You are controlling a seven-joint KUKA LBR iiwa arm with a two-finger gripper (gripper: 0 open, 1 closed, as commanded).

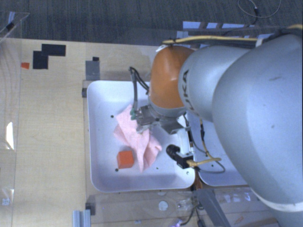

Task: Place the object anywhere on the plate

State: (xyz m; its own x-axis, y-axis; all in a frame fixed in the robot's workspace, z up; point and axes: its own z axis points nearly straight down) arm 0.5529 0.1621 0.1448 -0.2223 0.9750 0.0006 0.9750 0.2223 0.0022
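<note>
Hand point(143, 125) sits over the crumpled pink cloth point(137, 138), grip state I cannot tell; small orange block point(125, 159) at seven o'clock from it

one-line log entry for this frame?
arm over left bin | gripper at pink cloth | orange block beside cloth | grasp unconfirmed

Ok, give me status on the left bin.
Gripper down over pink cloth, fingers hidden by wrist. Orange block loose on left bin floor beside the cloth. Arm covers most of right bin.
</note>
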